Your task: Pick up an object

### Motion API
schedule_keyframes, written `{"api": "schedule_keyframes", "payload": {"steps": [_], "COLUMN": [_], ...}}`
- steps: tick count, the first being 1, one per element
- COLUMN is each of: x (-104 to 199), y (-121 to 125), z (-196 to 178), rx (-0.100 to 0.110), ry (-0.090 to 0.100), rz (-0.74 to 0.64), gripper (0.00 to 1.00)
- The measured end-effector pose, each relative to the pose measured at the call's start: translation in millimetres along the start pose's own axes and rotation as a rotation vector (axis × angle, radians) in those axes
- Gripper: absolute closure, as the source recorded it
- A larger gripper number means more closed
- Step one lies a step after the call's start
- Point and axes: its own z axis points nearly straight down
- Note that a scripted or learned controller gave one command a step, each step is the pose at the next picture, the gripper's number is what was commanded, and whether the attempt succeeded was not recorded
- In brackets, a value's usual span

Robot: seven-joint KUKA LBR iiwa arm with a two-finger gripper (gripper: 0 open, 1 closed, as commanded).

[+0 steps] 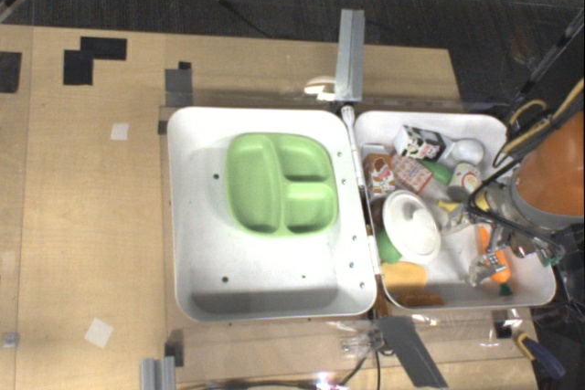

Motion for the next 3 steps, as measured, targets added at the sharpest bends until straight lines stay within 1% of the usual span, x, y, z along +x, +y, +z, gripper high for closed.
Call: {"api": "schedule_keyframes", "payload": {"steps": [1, 2, 3], "x": [-5.2, -5.3, -12.4], "y": [6.9, -0.3, -1.6], "z": [-0.3, 0.5, -11.3], "rx": [0.001, -0.011, -0.002], "ry": [0.001, 0.002, -0.017], "rz": [-0.022, -0.029, -0.031], "gripper": [0.0, 0.0, 1.0]}}
